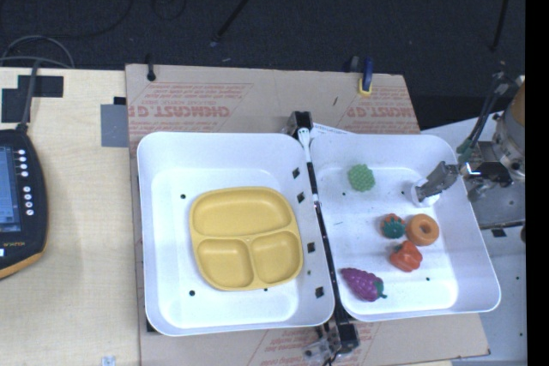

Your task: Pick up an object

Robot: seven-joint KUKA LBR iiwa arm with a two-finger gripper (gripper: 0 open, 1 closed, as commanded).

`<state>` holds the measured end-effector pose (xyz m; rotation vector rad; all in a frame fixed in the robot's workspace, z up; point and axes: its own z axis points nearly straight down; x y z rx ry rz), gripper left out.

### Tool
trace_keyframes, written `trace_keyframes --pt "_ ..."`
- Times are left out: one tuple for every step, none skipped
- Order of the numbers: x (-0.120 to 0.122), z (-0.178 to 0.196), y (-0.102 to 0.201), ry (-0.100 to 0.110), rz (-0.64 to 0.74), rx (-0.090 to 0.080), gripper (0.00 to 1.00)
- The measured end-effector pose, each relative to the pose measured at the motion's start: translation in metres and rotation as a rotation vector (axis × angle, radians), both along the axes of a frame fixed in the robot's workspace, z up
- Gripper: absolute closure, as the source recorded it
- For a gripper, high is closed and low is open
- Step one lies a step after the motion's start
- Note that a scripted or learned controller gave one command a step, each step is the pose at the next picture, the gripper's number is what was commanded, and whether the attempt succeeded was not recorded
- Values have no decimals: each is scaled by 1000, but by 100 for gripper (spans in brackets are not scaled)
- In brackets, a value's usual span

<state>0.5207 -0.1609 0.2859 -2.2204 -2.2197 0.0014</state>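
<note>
The right bin [480, 270] holds several toy foods. A green bumpy piece [361, 177] lies near its back. An orange donut [422, 230] sits mid-bin with a small teal and red piece [393, 226] touching its left side. A red pepper [407, 256] lies just in front of them, and purple grapes [364, 284] rest near the front left. My gripper [431, 185] hangs over the bin's right back part, above and slightly behind the donut, with nothing seen in it.
The left bin [163, 176] carries a yellow divided plate [246, 237]. A black divider [313, 210] runs between the bins. A control pendant [17, 201] lies on the bench at far left. Cardboard [257, 99] lies under both bins.
</note>
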Motion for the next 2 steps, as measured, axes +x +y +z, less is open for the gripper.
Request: trace_keyframes --pt "17 -204 32 -1 2 0 0" --pt "57 -198 71 -2 4 2 0"
